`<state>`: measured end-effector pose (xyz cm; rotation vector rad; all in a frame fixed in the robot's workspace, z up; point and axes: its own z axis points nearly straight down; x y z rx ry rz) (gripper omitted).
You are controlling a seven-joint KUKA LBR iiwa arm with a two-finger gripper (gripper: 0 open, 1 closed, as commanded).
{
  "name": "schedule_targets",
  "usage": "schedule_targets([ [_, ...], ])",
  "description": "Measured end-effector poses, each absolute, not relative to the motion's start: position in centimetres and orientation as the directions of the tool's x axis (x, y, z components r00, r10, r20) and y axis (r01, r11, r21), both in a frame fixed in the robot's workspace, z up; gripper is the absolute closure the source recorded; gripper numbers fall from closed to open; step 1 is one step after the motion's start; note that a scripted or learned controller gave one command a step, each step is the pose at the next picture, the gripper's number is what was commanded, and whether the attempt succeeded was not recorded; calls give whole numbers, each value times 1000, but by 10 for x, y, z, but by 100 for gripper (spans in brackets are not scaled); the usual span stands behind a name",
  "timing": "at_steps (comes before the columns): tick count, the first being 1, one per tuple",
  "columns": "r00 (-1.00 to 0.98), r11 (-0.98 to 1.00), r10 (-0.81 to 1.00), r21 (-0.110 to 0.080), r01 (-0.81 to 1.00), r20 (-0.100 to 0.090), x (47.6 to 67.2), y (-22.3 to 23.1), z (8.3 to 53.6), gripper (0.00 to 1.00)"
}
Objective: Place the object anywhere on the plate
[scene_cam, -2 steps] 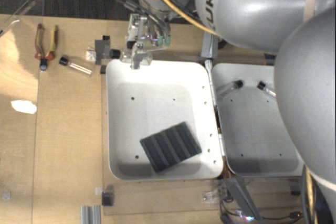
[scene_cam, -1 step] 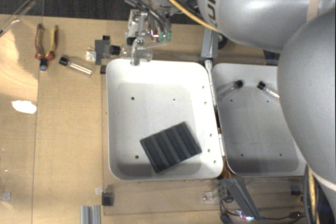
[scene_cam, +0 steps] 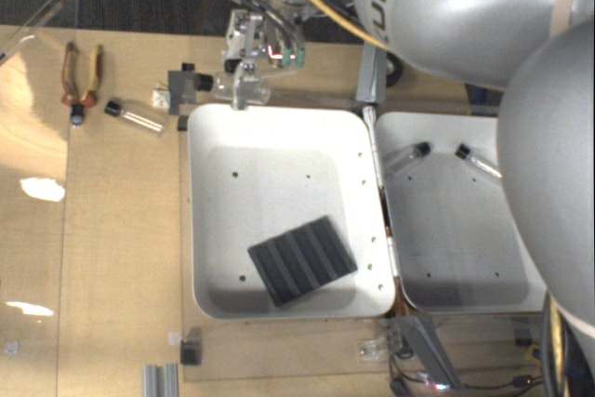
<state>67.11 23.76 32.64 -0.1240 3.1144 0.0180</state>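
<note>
Arm up front; ridged pad well below tool.

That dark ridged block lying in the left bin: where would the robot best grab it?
Probably from straight above, fingers closing across the short width of the dark ridged block. It lies flat and skewed in the left bin, so the gripper, now at the bin's far rim, would need turning to match its slant.
</note>
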Motion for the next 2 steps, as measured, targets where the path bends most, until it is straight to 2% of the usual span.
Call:
schedule_targets([
  [1, -941, 941, 337, 3, 337, -3, 669, 235, 178, 100],
  [2, -942, 942, 335, 8, 335, -8, 670, 236, 190, 100],
])
